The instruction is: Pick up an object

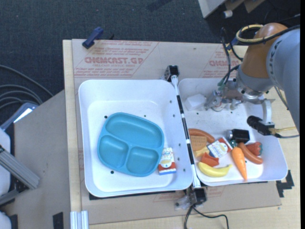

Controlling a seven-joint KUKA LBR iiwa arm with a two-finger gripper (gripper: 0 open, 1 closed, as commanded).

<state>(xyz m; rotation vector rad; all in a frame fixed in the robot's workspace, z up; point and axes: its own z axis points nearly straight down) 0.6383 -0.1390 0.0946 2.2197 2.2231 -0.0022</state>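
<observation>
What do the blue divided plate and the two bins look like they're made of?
The blue divided plate looks like moulded plastic with a matte finish: even colour, rounded compartment ridges, no glare. The left bin and the right bin look like thin formed white plastic, smooth with soft-rounded rims, though painted metal can't be ruled out.

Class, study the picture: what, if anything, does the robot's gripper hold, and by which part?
Nothing visible. The gripper hangs over the bare upper part of the right bin, apart from the toy food heaped lower down.
</observation>
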